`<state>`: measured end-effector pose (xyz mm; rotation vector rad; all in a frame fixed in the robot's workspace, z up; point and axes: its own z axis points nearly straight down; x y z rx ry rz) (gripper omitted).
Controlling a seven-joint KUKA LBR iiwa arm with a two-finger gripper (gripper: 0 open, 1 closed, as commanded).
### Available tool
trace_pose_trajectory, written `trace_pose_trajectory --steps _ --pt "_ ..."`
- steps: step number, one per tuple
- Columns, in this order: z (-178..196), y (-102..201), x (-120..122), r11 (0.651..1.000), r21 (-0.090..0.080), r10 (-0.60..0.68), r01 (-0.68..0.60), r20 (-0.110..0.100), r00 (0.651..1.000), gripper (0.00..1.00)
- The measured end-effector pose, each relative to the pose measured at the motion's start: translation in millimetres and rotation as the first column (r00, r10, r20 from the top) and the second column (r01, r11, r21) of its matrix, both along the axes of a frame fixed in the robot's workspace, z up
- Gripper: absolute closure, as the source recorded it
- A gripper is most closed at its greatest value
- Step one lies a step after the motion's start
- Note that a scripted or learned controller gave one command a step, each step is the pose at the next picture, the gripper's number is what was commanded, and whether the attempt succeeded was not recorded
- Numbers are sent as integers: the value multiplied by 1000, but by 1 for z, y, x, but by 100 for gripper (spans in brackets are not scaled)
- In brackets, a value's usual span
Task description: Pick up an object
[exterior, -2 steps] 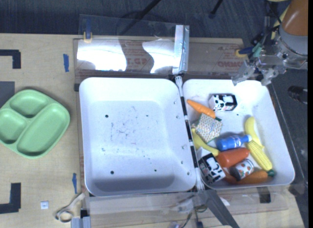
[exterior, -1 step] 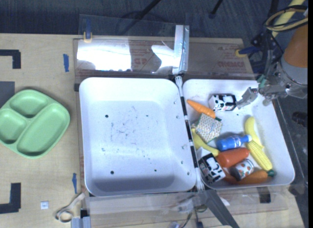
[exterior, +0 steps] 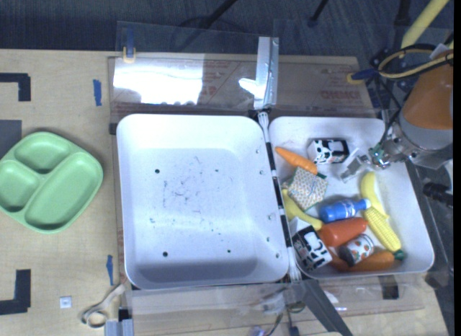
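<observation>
End effector (exterior: 359,163), hanging over the right bin (exterior: 421,205), fingers spread with nothing between them. At its 9 o'clock lies a black-and-white cow toy (exterior: 328,151); at 6 o'clock, a banana (exterior: 369,187) (touching a blue bottle (exterior: 344,209)). The left bin (exterior: 144,140) sits at 9 o'clock on the desk (exterior: 50,89).

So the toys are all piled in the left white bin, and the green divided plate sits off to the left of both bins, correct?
Not quite: in the camera view the toys lie in the right white bin, among them a blue plastic bottle and a yellow toy corn cob. The green divided plate does sit left of both bins.
</observation>
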<state>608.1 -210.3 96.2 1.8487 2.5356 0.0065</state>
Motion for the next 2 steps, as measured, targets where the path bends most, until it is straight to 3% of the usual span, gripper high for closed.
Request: trace_pose_trajectory --steps 1,2 --pt "-10 7 -26 989 -2 146 -146 -2 989 0" --pt "-10 21 -12 999 -2 -49 49 0 999 0"
